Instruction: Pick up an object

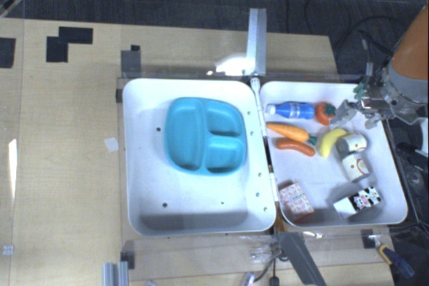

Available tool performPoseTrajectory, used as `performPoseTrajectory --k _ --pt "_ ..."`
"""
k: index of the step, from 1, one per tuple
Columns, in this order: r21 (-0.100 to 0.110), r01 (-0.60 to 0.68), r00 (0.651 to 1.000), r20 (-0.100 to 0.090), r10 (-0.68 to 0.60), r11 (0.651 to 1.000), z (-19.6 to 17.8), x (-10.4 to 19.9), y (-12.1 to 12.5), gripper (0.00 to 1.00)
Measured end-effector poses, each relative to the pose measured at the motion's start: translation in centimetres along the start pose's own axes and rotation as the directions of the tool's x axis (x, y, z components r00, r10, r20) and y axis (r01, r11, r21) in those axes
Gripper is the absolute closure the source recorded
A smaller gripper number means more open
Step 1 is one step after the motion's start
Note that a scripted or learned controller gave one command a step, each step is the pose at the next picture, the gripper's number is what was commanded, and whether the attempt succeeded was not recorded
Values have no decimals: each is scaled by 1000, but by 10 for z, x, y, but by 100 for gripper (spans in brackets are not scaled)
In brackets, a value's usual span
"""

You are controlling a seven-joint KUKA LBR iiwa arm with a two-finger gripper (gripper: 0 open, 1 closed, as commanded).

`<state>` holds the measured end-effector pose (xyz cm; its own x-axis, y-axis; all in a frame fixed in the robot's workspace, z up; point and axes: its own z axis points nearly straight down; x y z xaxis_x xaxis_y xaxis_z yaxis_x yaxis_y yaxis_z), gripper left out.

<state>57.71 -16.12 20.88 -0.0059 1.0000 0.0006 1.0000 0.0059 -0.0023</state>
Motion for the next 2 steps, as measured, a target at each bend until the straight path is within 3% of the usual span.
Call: performPoseTrajectory --k 1,2 --pt "-4 80 997 1 -80 997 115 19 3 0" --pt "-3 81 997 1 -81 997 107 20 4 100"
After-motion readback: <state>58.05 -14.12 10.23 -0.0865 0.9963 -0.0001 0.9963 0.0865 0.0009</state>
